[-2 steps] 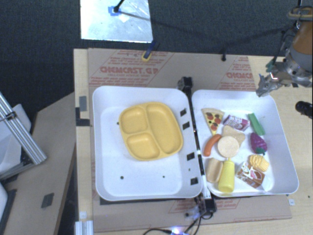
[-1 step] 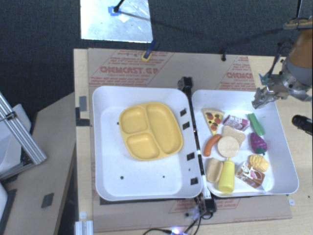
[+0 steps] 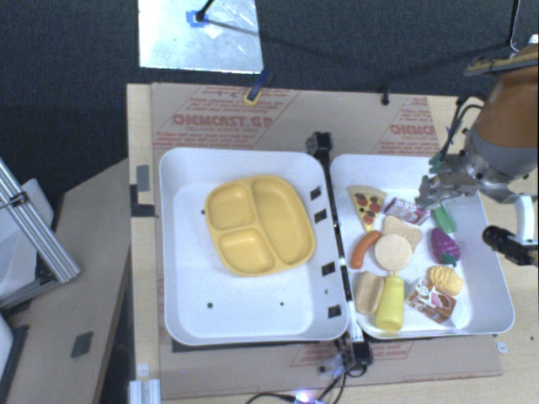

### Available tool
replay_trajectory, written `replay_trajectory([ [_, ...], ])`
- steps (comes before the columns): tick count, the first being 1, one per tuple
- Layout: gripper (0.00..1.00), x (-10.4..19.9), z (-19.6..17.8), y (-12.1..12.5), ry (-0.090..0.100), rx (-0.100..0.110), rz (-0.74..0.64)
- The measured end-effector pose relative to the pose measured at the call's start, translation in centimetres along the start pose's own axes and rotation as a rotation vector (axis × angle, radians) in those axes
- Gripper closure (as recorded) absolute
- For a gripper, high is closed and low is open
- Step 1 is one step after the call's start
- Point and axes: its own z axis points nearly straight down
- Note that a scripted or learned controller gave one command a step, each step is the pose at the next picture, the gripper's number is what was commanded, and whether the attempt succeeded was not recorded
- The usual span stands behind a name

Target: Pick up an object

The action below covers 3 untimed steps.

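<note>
- Gripper [image 3: 431,190]: above right bin [image 3: 497,310], near green piece [image 3: 444,220]; finger state cannot be told.
- Toys crowd together.
- Risk: fingers catch the wrapper [image 3: 406,210] or nothing.

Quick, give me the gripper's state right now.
Gripper: over the right bin, above the toy food; open or shut cannot be told, and nothing is seen held.
</note>
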Motion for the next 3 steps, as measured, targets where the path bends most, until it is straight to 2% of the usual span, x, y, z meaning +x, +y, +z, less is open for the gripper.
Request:
replay_trajectory([
  [2, 1.00, 6.2, 0.0, -5.8, 0.000, -0.001, -0.001],
  [3, 1.00, 7.9, -1.5, -8.2, 0.000, -0.002, -0.001],
])
